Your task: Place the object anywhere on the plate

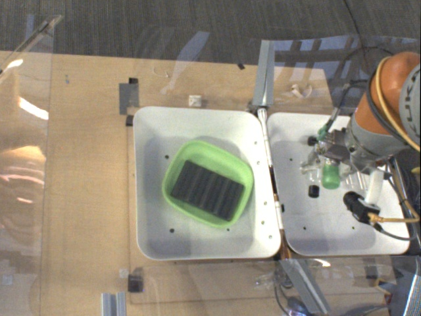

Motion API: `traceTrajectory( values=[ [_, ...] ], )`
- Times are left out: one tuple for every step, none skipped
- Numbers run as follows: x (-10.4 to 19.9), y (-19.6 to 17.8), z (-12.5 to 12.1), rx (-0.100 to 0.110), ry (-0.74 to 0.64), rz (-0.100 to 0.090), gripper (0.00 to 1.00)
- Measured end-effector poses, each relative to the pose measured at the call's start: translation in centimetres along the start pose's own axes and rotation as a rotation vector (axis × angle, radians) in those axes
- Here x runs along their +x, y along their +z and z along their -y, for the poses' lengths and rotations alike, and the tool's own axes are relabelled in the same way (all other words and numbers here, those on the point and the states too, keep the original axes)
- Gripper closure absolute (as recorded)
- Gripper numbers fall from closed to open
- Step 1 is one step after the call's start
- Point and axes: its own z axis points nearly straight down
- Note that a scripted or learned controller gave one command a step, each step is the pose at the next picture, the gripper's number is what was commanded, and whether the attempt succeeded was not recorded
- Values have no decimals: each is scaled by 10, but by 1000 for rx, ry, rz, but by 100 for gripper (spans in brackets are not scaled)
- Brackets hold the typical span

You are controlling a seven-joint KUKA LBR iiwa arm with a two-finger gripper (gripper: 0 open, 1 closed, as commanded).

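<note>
A green square plate (174, 176) with a dark ridged centre lies tilted in the left bin (148, 229), a little right of its middle. In the right bin (296, 236) a small green object (330, 175) shows right beneath my gripper (329, 166), which reaches down from the grey and orange arm (395, 104) at the right. Whether the object is lifted or resting on the bin floor is unclear from above. The gripper hides part of it.
A small black item (314, 191) lies on the right bin's floor just left of the green object. A black part with a yellow cable (360, 207) hangs off the arm lower right. A metal divider (263, 78) runs back between the bins.
</note>
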Motion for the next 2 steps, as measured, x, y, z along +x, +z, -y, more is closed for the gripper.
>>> traceTrajectory(
  values=[
    [101,6,18,2,-47,-1,100],
    [169,13,-11,4,-110,0,100]
  ],
)
